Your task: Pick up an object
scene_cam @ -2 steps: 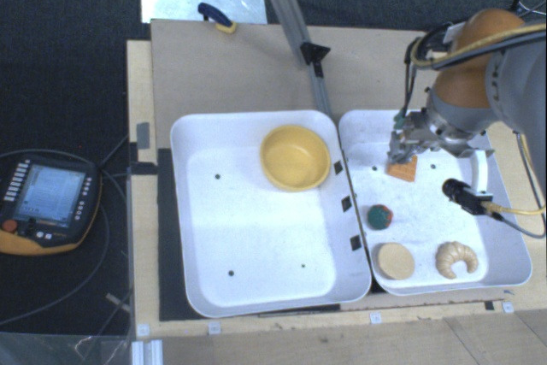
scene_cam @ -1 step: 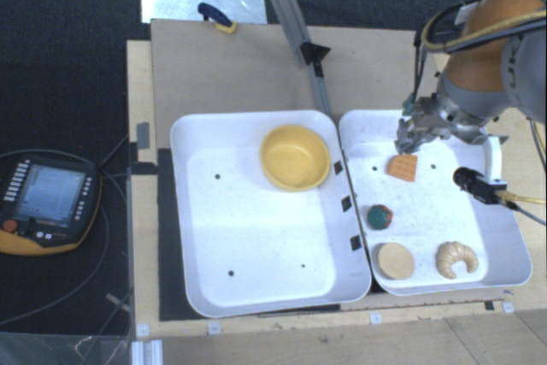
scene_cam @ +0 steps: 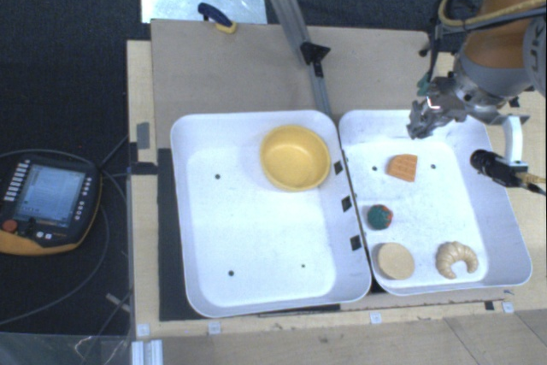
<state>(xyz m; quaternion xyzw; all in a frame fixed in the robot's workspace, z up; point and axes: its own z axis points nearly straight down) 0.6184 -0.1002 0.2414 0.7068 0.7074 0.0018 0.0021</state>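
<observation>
My gripper [scene_cam: 420, 128] hangs over the far edge of the right bin [scene_cam: 500, 214]; finger state cannot be told from this view, and nothing shows between the fingers. Right bin contents: orange wedge-shaped piece [scene_cam: 402, 167] near the far end, just below my gripper; dark green ball [scene_cam: 379, 216] mid-bin by the left wall; round tan disc [scene_cam: 395, 261] and croissant [scene_cam: 455, 259] at the near end. Left bin [scene_cam: 214, 226] holds a yellow bowl [scene_cam: 295, 156], upright. Handheld control pendant [scene_cam: 43, 205] lies off-bench at left; screen text unreadable. No legible labels anywhere.
</observation>
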